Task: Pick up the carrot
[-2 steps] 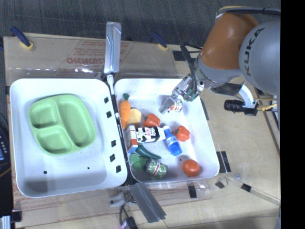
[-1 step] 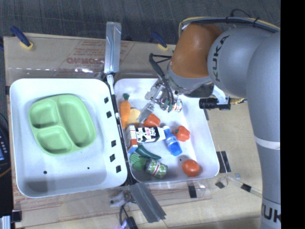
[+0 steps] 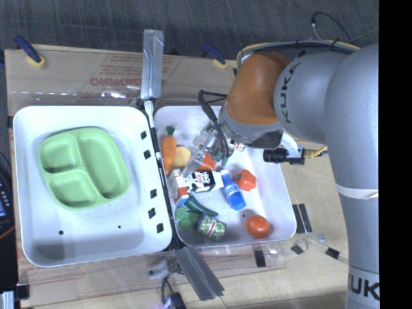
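Even, fairly bright light; soft shadows; slightly grainy picture.

The arm (image 3: pixel 347 108) reaches in from the right edge, a thick grey column rising along that side and bending over toward the middle. Its orange band (image 3: pixel 254 89) sits just above the wrist, facing up at the camera. Below the band the wrist tilts down and to the left. The gripper (image 3: pixel 205 152) points down-left at a slant, its metal fingers (image 3: pixel 198 156) low. Whether they are apart or together is unclear from this angle.
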